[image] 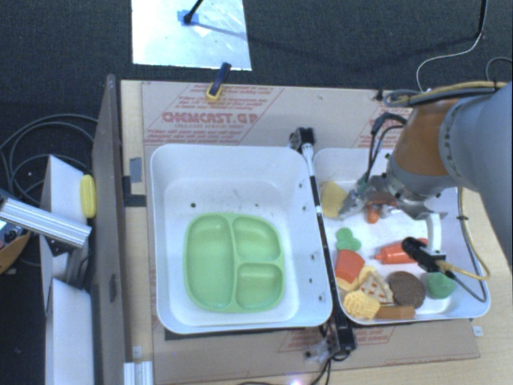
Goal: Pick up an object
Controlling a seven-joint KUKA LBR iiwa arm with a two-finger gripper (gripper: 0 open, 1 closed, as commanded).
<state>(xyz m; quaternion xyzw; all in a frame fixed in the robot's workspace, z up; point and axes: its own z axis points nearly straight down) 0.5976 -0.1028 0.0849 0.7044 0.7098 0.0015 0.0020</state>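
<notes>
On the counter (pixel 200 107), the left white bin (pixel 172 175) holds a green divided tray (pixel 234 261), which lies flat toward that bin's near edge. The right white bin (pixel 337 160) carries the toy food: a yellow piece (pixel 332 196) near its far left corner, a small green piece (pixel 347 238) below it, then a red-orange piece (pixel 349 265), a yellow waffle-like piece (pixel 362 303) at the near edge, a brown round piece (pixel 406 289), an orange carrot-like piece (pixel 391 253) and a green piece (pixel 439 284) toward the near right corner. The gripper (pixel 362 205) is lowered into the far part of the right bin, just beside the yellow piece and above the small green piece; a small orange object (pixel 373 212) sits right at its tip, touching or nearly so. Whether the gripper is spread or pressed together cannot be told.
</notes>
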